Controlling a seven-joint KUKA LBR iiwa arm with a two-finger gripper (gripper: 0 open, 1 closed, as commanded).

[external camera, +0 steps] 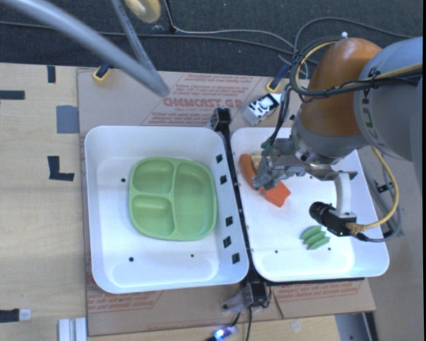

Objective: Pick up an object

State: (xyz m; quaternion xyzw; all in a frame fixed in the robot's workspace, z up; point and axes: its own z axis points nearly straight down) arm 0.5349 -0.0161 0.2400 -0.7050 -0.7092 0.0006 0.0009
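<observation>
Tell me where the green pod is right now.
The green pod lies in the right bin, toward its near edge, below the orange block and the gripper.

We saw two bins side by side on the bench. In the left bin (99,190) a divided plate (173,198) lay near the middle. In the right bin (362,261) a block (276,194) lay toward the dividing edge, with the gripper (266,176) just above it, and a pea pod (314,236) sat nearer the front, well apart from the block.
</observation>
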